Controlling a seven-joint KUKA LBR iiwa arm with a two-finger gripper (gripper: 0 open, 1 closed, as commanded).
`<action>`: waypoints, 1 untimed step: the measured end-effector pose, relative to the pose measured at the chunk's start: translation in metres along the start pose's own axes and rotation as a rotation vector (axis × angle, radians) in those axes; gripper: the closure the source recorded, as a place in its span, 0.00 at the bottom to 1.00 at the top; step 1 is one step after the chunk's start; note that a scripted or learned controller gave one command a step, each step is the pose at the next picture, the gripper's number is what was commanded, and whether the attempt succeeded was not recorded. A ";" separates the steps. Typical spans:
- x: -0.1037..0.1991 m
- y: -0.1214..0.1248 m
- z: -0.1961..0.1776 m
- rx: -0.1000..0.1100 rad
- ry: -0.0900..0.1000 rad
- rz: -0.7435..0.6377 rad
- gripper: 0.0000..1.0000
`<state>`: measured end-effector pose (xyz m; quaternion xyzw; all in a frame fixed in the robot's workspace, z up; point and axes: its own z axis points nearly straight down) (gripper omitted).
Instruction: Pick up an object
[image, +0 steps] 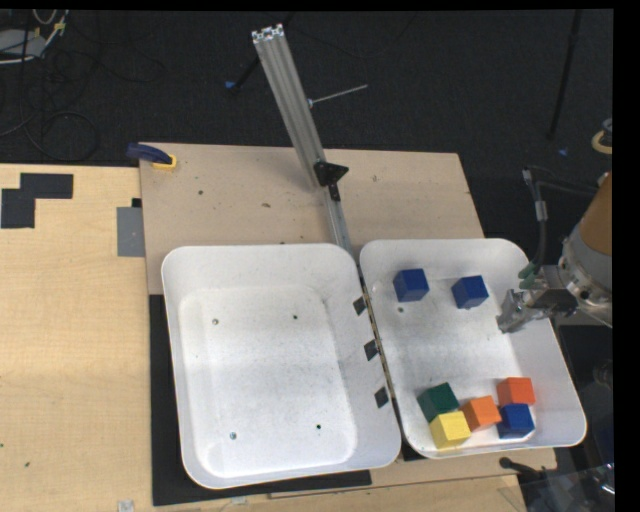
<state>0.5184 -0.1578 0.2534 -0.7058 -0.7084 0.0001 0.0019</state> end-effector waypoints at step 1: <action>0.056 0.017 0.009 0.002 0.001 -0.001 1.00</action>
